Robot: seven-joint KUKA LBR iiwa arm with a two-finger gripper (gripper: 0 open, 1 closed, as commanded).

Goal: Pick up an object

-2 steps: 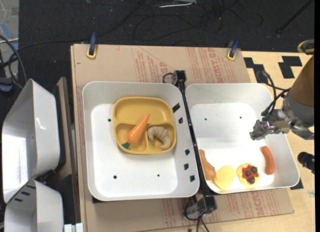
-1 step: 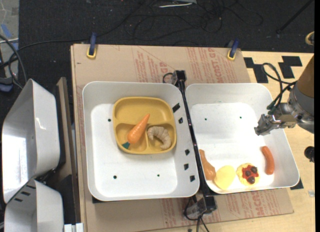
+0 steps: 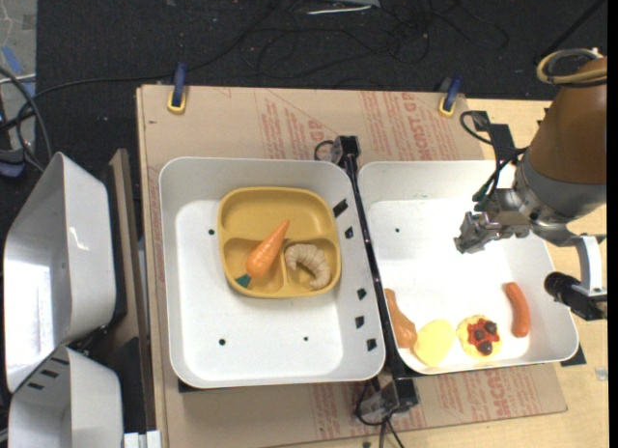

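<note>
Nearest the camera, along the near wall of the right-hand shallow white bin, lies a row of small play-food pieces: an orange drumstick-shaped piece at the left, close to the divider between the bins, then a pale yellow round disc touching it, then a small yellow round tart with red and dark berries on top just beside the disc. A little to the right and slightly farther back, an orange-red sausage lies on the bin floor, roughly lengthwise from far to near, apart from the tart.

Above the middle of that same bin hangs the two-finger gripper, dark grey, on the grey arm with its orange band that comes in from the right. It sits well apart from the row of food, over bare white floor toward the far half of the bin. Nothing shows between its fingers; how far they are spread I cannot tell, since the wrist and cabling crowd them from this angle.

In the left-hand shallow white bin rests a yellow plastic plate with three compartments, placed toward the far half. An orange toy carrot lies tilted across the ridge between compartments, its thick end near and to the left. A pale beige curled shrimp-like piece sits in the right near compartment, just beside the carrot.

Both bins stand on a brown cardboard-covered bench.
</note>
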